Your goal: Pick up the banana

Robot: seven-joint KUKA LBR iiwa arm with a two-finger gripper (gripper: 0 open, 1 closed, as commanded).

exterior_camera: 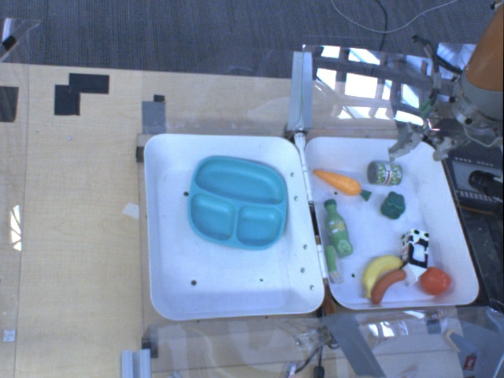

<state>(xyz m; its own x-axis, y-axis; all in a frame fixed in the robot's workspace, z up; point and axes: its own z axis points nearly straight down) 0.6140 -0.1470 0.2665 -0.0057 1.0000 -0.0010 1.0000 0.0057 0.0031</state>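
Up at your right bin's far corner, the metal fingers hang spread apart, gripping nothing, just above a small squat can. Well apart, near that bin's front wall, your curved yellow banana lies against a reddish sausage.

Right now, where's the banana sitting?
The banana lies near the front of the right bin, touching a brown sausage, with a tomato to its right.

arm cut off at right edge, banana partly under sausage
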